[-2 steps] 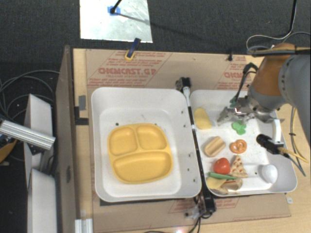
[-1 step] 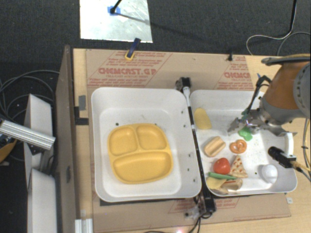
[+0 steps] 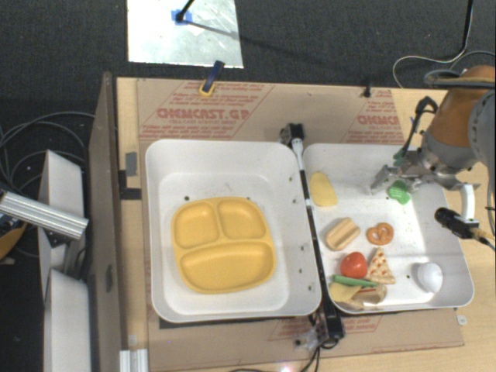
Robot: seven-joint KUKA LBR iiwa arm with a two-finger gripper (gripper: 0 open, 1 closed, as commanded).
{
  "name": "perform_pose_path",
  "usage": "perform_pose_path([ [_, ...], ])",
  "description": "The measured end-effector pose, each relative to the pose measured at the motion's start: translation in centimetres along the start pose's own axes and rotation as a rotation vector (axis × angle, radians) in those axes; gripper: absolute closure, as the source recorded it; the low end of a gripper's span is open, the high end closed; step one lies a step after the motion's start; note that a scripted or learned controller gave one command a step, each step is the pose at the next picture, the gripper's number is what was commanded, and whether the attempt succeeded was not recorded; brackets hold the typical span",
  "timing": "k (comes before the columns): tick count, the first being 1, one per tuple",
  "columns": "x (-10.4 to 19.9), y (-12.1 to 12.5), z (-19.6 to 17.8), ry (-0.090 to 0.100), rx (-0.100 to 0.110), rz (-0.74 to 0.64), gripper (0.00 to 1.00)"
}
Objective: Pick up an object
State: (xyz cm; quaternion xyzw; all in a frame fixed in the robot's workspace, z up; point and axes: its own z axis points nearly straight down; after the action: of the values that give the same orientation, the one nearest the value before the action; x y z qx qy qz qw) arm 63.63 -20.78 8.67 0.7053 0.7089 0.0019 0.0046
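Claw (image 3: 397, 178) fingers spread, poised over green toy (image 3: 399, 194), right bin (image 3: 449, 281)

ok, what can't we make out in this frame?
- Gripper: fingers too small and blurred in the camera view to tell whether they grip the green object.
- Arm: cut off by the right edge.
- Items under the green bean: overlapped, identity unclear.
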Motion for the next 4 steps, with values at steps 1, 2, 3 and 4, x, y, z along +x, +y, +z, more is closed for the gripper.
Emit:
perform_pose_path([
  [1,0.1,3.6,-2.7,0.002,0.001,-0.001,0.0],
  [2,0.1,1.0,0.2,0.002,0.006,0.003,0.0],
  [3,0.1,-2.1,0.0,0.001,0.004,0.004,0.0],
  [4,5.9,-7.4,-0.2,0.001,0.002,0.0,0.0],
])
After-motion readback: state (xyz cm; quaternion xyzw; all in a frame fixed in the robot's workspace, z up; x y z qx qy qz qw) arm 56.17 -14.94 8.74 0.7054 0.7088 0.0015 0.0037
